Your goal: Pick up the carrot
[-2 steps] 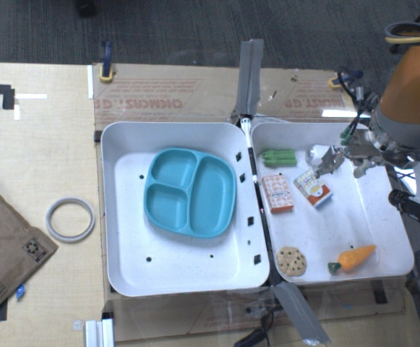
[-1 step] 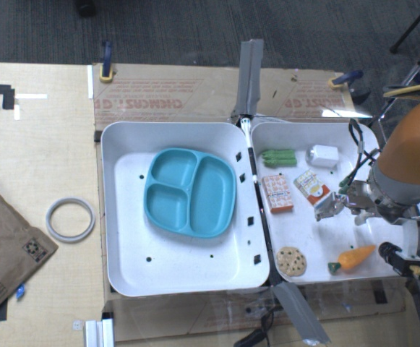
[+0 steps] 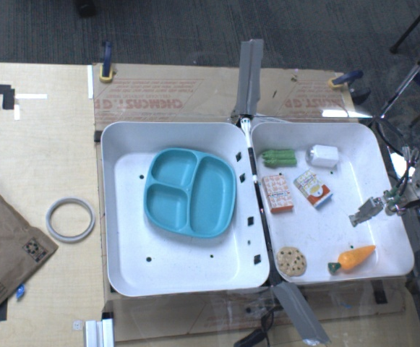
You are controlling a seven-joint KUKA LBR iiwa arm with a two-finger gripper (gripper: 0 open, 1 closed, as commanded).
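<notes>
Carrot (image 3: 355,257) lies near right bin's front wall (image 3: 354,279). Cookie (image 3: 291,262) sits to its left. Open floor above it.

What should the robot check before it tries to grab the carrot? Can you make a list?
1. Carrot in reach: ok. The carrot lies in the right bin, near its front right corner.
2. Gripper lined up: not ok. The gripper sits up and to the right of the carrot, not over it.
3. Fingers ready: cannot tell. They are too small and blurred.
4. Room around the carrot: ok. The cookie lies apart to its left, and nothing touches it.
5. Wall clearance: cannot tell. The carrot lies close to the bin's front wall, which might crowd the fingers.
6. Nothing held already: cannot tell.
</notes>
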